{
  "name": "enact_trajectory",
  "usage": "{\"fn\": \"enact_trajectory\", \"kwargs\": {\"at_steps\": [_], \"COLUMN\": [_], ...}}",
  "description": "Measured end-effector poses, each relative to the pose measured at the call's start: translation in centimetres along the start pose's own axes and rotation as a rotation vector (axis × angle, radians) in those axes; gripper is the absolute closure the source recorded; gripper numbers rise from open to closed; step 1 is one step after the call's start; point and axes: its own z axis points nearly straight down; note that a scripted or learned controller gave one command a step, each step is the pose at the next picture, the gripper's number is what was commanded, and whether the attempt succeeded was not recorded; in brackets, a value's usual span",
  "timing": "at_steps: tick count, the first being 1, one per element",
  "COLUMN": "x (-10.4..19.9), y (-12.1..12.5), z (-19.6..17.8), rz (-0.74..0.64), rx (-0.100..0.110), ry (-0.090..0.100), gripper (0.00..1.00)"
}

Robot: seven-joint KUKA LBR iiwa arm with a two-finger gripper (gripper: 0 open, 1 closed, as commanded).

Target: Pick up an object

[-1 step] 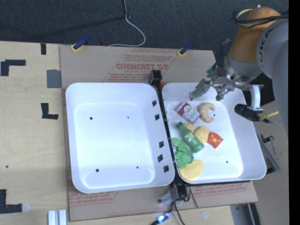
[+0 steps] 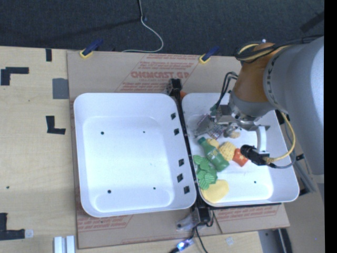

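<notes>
While the arm (image 2: 274, 83) reaches in from the right, its gripper (image 2: 211, 124) hangs low over the right bin (image 2: 263, 191).

Whether that tool is apart or together I cannot tell, as the view is too coarse. Just below it lie a green bottle (image 2: 215, 154), a yellow block (image 2: 227, 151), perhaps a red piece (image 2: 239, 157), a green ridged toy (image 2: 206, 175) and a yellow lump (image 2: 216, 190). Beside it sits the left bin (image 2: 126, 115).

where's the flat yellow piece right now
The flat yellow piece lies in the right-hand white bin, near its front left corner, just below the ridged green toy.
</notes>
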Motion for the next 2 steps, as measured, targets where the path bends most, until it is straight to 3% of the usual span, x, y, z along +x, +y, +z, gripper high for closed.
{"fn": "enact_trajectory", "kwargs": {"at_steps": [1, 2], "x": [-0.19, -0.20], "y": [0.28, 0.27], "z": [-1.49, -1.44], "rz": [0.001, 0.000], "rx": [-0.009, -0.008], "ry": [-0.003, -0.003], "gripper": [1.00, 0.00]}}
